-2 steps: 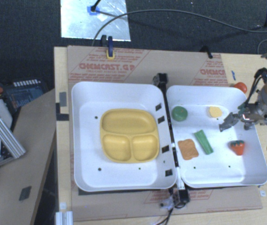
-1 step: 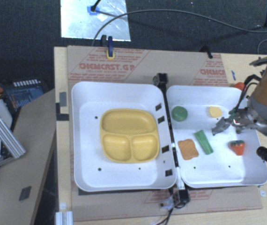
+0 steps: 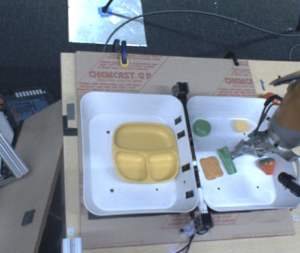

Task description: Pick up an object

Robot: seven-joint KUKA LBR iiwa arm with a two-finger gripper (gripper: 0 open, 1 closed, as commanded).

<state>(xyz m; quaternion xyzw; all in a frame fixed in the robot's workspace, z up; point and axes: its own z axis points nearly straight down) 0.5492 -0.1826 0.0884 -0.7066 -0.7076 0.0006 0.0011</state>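
Looking down from the fixed camera, I see the grey arm with its orange band reaching in over the right-hand shallow white bin, its hand low above the bin floor, pointing toward the divider. Just off the fingertips lies a green oblong plastic block, its long axis running from upper left to lower right, so the hand meets it almost side-on; that looks the likeliest target. Whether the hand is spread or closed I cannot tell (it is small and blurred), and nothing shows between its tips.

Beside the block sits a flat orange-brown toast-like piece. A round green ball and a small pale yellow piece lie farther up; a red toy fruit sits under the wrist. The left bin holds a yellow three-compartment tray.
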